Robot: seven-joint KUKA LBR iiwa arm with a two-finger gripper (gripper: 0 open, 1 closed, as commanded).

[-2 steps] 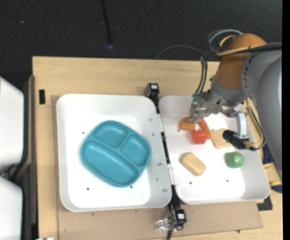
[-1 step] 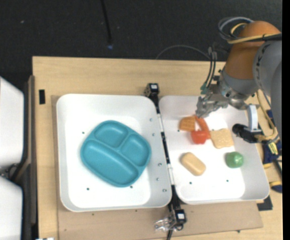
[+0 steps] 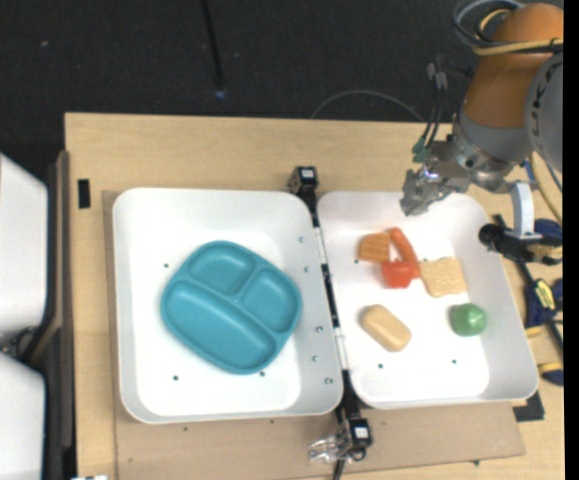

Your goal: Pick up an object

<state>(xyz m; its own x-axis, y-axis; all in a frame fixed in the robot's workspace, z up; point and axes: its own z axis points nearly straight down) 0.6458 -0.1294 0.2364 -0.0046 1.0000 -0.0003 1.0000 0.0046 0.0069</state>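
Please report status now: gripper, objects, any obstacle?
Gripper above right bin's far edge, holding nothing. Four food pieces lie in it, nearest the orange one. No obstacle.

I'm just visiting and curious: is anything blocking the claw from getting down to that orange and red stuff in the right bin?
Nothing visible does. The gripper hangs over the far part of the right bin, and the orange piece and red piece lie just nearer the camera with bare white floor between.
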